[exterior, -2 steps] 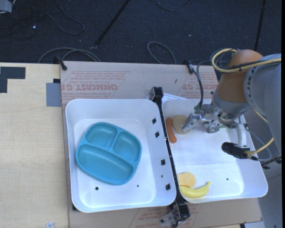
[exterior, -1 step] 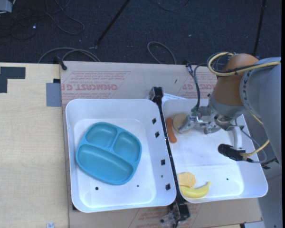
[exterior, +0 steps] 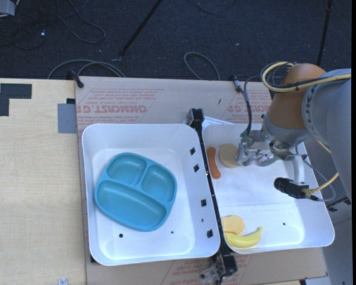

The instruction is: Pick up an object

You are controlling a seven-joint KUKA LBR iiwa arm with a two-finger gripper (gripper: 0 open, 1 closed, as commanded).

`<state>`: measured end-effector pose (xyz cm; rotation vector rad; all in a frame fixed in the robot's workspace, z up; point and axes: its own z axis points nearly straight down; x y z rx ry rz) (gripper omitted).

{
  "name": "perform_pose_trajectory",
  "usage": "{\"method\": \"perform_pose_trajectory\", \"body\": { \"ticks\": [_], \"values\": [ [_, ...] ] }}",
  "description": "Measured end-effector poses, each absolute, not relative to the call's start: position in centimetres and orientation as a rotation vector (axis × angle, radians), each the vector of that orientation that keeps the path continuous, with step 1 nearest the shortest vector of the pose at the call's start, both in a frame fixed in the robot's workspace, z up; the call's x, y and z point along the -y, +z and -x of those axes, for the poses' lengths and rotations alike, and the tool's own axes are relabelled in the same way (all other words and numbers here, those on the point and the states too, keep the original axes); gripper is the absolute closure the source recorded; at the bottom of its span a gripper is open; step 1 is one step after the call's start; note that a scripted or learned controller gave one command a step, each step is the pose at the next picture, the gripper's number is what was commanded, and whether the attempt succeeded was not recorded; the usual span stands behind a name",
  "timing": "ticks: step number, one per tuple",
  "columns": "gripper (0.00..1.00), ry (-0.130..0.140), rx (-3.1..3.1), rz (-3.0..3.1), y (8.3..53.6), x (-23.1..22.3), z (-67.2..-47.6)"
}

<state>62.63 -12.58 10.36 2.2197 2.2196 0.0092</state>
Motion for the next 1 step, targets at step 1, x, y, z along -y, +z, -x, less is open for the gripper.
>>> {"method": "perform_pose_trajectory", "body": {
  "ticks": [1],
  "values": [
    [1.00,0.001,-2.223,-2.218,14.77,12.12,-62.38]
  ]
}}
